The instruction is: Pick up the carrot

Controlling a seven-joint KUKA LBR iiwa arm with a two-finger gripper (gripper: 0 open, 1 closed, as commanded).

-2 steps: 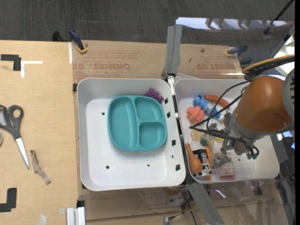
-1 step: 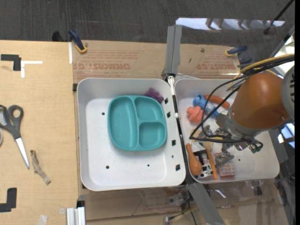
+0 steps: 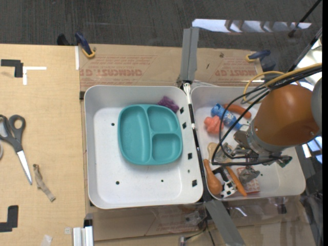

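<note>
The carrot (image 3: 237,182) is a slim orange piece lying near the front of the right bin (image 3: 294,186), beside a black-and-white toy (image 3: 227,187) and a brown elongated piece (image 3: 210,176). My gripper (image 3: 237,155) hangs low in the right bin under the arm's orange band (image 3: 284,117), just behind and above the carrot. Cables and the wrist hide much of it. I see nothing clearly held in it.
A red-orange lump (image 3: 212,124), a blue toy (image 3: 225,115) and a long orange-red piece (image 3: 238,108) lie at the back of the right bin. The left bin (image 3: 100,178) holds a teal divided plate (image 3: 150,134) and a purple item (image 3: 168,103). Scissors (image 3: 16,140) lie on the bench at left.
</note>
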